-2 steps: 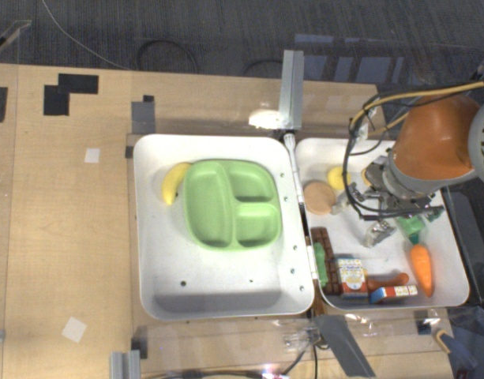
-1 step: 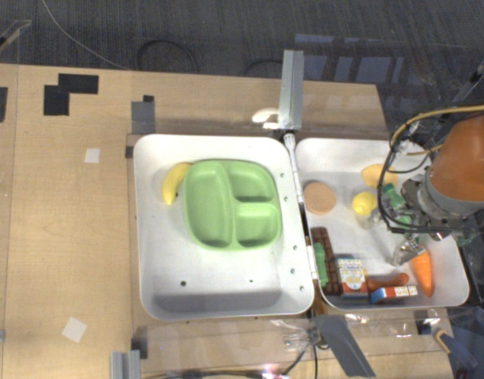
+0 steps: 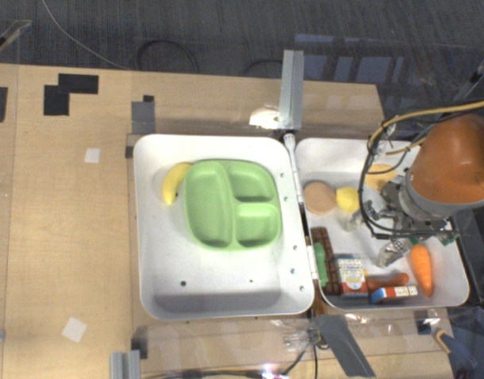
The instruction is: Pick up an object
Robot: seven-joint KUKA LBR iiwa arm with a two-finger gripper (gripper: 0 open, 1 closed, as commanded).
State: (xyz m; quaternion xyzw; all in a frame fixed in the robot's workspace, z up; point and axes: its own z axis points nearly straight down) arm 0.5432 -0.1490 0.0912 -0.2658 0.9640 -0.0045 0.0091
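Note:
The right bin (image 3: 463,294) holds several items. A tan round piece (image 3: 320,198) and a yellow lemon (image 3: 348,199) lie at its back left. An orange carrot (image 3: 420,268) lies at the right. A brown bar (image 3: 322,259), a small carton (image 3: 352,275), a brown sausage shape (image 3: 392,279) and a red and blue packet (image 3: 395,292) lie along the front. My gripper (image 3: 393,251) hangs low over the bin's middle, just left of the carrot, under the arm's orange band (image 3: 455,160). Nothing shows held in it.
The left bin (image 3: 218,290) holds a green divided plate (image 3: 230,204) with a banana (image 3: 174,181) at the plate's left edge. A metal post (image 3: 290,93) stands behind the ridge between the bins. Cables (image 3: 380,219) loop beside the wrist.

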